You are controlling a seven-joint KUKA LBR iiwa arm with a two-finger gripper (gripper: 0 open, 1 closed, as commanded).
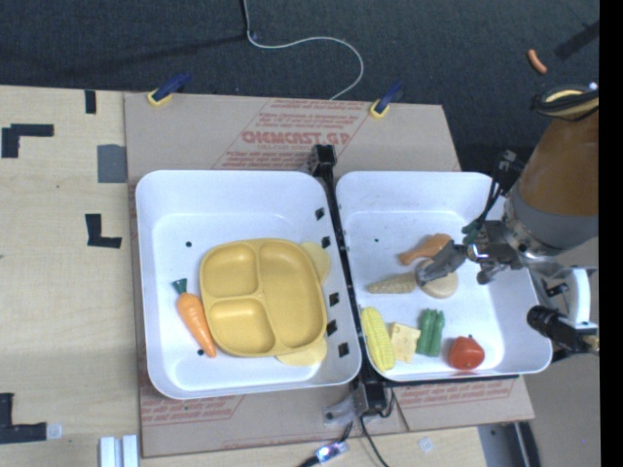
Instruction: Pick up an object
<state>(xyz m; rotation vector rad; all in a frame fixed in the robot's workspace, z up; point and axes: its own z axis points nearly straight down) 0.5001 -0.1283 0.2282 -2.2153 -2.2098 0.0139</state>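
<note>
**Gripper low over the right bin, nothing lifted yet**

Along the right bin's near wall lie a corn cob, cheese wedge, green vegetable and tomato. Toward its middle the gripper sits low beside a pale round piece; I cannot tell its grip. Just beyond lies an orange piece. This looks like the reaching step; next it must close and lift.

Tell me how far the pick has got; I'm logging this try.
Done: the arm has reached into the right bin, with the gripper low among the toy food, over a pale round piece. In hand: I can't see anything between its fingers. Left: grasping and lifting. The corn, tomato and, in the left bin, the carrot all lie untouched.
</note>
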